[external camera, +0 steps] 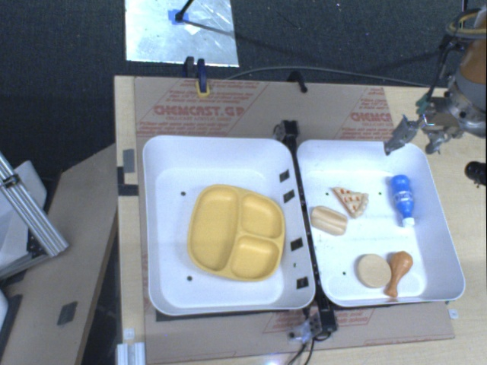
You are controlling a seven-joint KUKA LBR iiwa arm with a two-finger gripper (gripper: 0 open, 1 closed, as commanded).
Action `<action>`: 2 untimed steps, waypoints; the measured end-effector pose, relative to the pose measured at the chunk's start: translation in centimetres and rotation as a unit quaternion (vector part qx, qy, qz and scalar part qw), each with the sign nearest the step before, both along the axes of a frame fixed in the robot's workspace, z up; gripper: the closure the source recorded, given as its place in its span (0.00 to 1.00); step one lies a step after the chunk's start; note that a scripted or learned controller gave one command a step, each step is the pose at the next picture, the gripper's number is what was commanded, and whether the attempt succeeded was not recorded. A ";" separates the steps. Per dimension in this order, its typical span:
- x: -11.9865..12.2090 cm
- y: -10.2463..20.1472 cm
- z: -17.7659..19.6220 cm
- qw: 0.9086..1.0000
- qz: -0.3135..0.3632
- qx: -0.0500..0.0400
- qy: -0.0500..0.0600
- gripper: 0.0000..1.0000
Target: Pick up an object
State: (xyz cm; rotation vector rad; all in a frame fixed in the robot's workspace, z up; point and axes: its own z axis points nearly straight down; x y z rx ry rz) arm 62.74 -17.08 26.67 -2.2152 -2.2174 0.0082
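Camera view, left to right: yellow divided tray [235,232] in the left bin [163,173], nothing else with it. In the right bin [437,204]: hot dog bun [329,220], pizza slice [350,201] just above it, round cookie [373,271] touching a chicken drumstick [396,271], blue bottle [402,198] nearest the right wall. Claw [415,134] over the bin's far right corner, fingers spread apart, gripping nothing. Closest candidate probably the bottle: below and slightly left of the claw in the view, toward the near edge of the counter [228,101], long axis running roughly far-to-near, cap end nearer the camera. Likely need: descend toward it and close across its short width
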 end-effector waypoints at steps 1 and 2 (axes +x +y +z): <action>0.2 0.1 0.7 1.000 0.001 -0.001 -0.005 0.00; 0.1 0.0 -5.6 1.000 0.000 -0.001 -0.003 0.00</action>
